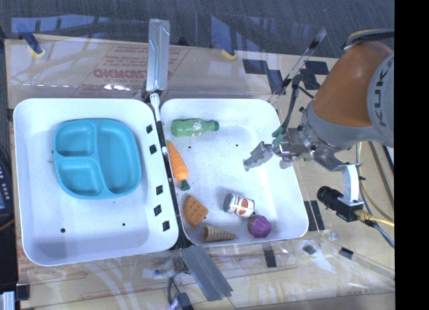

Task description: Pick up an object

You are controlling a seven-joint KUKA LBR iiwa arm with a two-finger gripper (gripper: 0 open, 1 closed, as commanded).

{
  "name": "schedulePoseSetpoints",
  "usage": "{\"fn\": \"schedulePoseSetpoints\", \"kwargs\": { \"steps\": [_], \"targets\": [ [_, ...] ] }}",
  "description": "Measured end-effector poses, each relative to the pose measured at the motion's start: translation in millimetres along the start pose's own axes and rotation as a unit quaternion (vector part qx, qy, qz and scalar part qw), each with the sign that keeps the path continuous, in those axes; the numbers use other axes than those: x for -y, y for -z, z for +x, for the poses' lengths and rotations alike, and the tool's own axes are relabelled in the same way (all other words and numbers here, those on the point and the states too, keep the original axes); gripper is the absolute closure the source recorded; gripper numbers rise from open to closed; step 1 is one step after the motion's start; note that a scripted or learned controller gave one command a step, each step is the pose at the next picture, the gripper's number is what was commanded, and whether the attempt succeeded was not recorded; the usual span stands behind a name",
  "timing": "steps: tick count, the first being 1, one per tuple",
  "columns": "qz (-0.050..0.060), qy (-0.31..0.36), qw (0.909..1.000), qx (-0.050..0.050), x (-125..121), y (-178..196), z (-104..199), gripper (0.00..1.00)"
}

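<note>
We see the gripper (pixel 258 156) above the right bin's (pixel 285 194) right side, fingers slightly spread, pinching nothing. In that bin: green bottle (pixel 194 127) near the far edge, carrot (pixel 177 162) along the left wall, waffle (pixel 194 210), ice cream cone (pixel 218 234), small can (pixel 239 204) and purple grapes (pixel 259 225) near the front edge. Left bin (pixel 33 194) holds a blue divided plate (pixel 98 158).
</note>
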State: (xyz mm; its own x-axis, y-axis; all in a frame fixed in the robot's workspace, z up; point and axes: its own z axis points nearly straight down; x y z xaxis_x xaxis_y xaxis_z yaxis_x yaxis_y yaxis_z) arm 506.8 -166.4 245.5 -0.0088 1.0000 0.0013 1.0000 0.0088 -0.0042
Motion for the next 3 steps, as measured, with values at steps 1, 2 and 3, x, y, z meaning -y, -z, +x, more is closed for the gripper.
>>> {"fn": "schedulePoseSetpoints", "kwargs": {
  "steps": [1, 2, 3],
  "targets": [
    [-0.003, 0.065, 0.9979, -0.001, 25, -144, -20, 0.00],
    [-0.003, 0.068, 0.9977, 0.000, 24, -134, -20, 1.00],
    [0.000, -0.019, 0.9998, 0.000, -29, -71, 16, 1.00]
  ]
}}
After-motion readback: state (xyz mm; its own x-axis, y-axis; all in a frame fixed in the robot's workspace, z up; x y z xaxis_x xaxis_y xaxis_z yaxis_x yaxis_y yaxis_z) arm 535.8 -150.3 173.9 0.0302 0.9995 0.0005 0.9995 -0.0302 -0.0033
